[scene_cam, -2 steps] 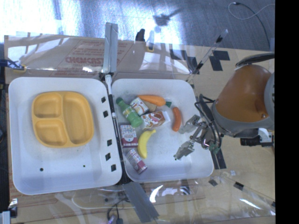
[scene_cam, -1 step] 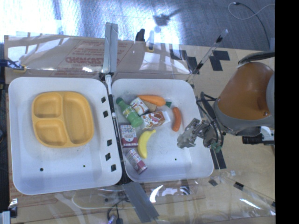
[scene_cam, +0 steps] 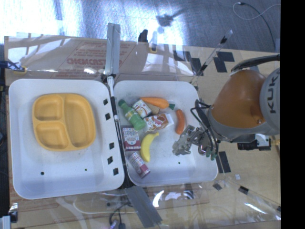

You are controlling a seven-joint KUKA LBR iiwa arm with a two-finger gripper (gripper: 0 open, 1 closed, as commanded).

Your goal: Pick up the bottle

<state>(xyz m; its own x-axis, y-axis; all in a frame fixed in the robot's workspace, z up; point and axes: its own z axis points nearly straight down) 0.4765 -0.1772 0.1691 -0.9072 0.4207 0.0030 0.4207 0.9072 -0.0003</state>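
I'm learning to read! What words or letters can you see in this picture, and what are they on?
"KU" in dark letters on the grey arm; the rest is cut off.
Red print on the clear sheet behind the bins: too blurred and glared to read for sure.
Labels on the green bottle, the small cartons and the can: too small to read.

At the frame's right, the arm (scene_cam: 248,106) shows a rounded orange band, grey casing with black "KU" lettering, looping black cables, and a grey metal gripper (scene_cam: 183,144).
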